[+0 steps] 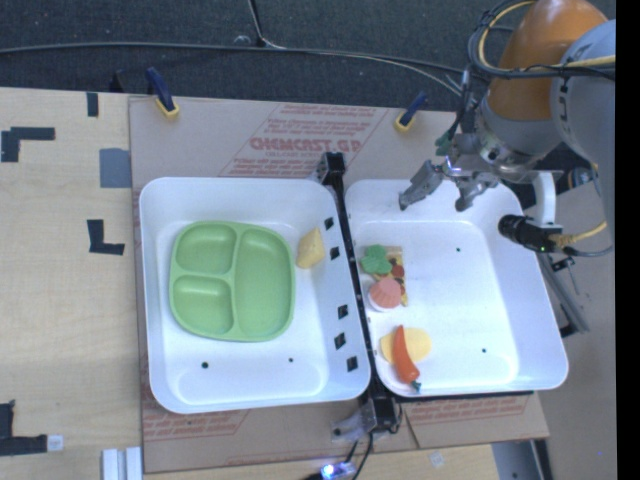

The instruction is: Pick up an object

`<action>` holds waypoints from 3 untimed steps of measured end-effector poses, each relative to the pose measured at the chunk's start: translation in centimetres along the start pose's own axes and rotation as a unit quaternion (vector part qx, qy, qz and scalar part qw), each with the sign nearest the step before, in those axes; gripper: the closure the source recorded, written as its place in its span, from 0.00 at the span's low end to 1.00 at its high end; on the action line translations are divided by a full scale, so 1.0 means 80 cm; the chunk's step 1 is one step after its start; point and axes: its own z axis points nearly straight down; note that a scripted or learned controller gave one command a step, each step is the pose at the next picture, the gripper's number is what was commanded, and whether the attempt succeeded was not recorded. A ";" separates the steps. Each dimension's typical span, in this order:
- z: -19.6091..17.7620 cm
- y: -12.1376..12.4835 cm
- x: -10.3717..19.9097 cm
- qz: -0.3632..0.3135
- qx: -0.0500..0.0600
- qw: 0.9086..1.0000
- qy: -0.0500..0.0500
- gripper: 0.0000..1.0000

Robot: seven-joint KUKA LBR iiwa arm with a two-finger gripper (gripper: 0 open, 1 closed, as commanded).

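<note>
Hovering: we read the gripper [440, 194] above the far edge of the right bin [500, 298], fingers spread, nothing between them.
Arm: we see the arm [545, 58] enter from the view's right, orange band up top.
Targets: we count a cluster along the right bin's left wall: green piece [376, 260], pink round piece [385, 293], yellow piece [417, 344] with an orange-red carrot-like piece [402, 356] lying across it.
Other bin: we see a green divided plate [233, 279] and a pale yellow piece [311, 249] beside it in the left bin [200, 368].
Key relation: from the claw, we put the cluster toward the view's lower left, well apart, with the green piece nearest and the carrot-like piece farthest.
Long axis: we read the carrot-like piece running near-to-far in the view, slightly tilted (the other pieces look roundish, no clear axis).
Next move, our guess: travel toward the left wall, then descend; finger line should cross the chosen piece's short side.
Risk: we judge the divider wall crowds the pieces, so a finger may land on the rim.
</note>
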 end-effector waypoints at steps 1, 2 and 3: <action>-0.010 0.003 0.000 -0.001 -0.006 1.000 -0.001 0.00; 0.071 0.003 -0.001 -0.001 -0.004 1.000 -0.001 0.00; 0.149 -0.001 -0.009 -0.001 -0.003 1.000 -0.001 0.00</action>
